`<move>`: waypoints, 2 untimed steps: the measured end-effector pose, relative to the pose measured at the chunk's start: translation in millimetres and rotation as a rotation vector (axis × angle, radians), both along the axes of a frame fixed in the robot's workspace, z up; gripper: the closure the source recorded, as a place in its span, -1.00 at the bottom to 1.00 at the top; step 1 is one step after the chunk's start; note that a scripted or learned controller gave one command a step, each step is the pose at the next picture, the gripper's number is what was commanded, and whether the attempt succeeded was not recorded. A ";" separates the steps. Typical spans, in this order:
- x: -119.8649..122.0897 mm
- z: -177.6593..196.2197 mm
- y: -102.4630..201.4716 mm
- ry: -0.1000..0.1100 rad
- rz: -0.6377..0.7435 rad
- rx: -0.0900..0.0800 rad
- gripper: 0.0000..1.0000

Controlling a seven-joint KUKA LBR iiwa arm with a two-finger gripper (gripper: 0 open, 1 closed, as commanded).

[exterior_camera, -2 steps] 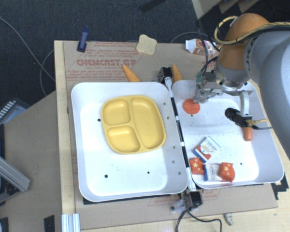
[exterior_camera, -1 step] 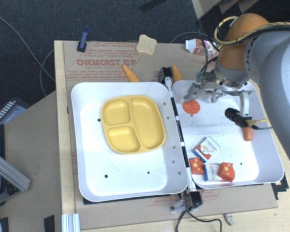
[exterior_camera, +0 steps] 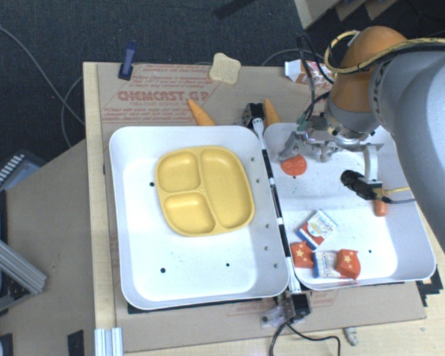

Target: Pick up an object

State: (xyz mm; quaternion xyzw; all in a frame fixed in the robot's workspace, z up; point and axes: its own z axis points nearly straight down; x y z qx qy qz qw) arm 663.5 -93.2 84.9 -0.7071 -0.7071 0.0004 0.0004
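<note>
Hand (exterior_camera: 309,145) sits low over the right bin's (exterior_camera: 408,251) far-left corner, right by the red disc (exterior_camera: 294,165); can't tell its opening or whether it grips anything. Cartons (exterior_camera: 325,249) cluster at the bin's near edge. Yellow tray (exterior_camera: 205,190) in the left bin (exterior_camera: 133,221).

A small round red object (exterior_camera: 294,166) lies flat at the far left of the right bin (exterior_camera: 408,251). Near that bin's front edge sits a cluster (touching or nearly so) of small red and white-blue packets (exterior_camera: 322,252).
</note>
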 end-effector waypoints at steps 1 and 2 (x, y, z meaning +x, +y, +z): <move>3.2 0.1 -8.3 -0.003 0.000 -0.002 -1.00; 3.2 0.2 -0.3 -0.002 0.001 -0.001 -1.00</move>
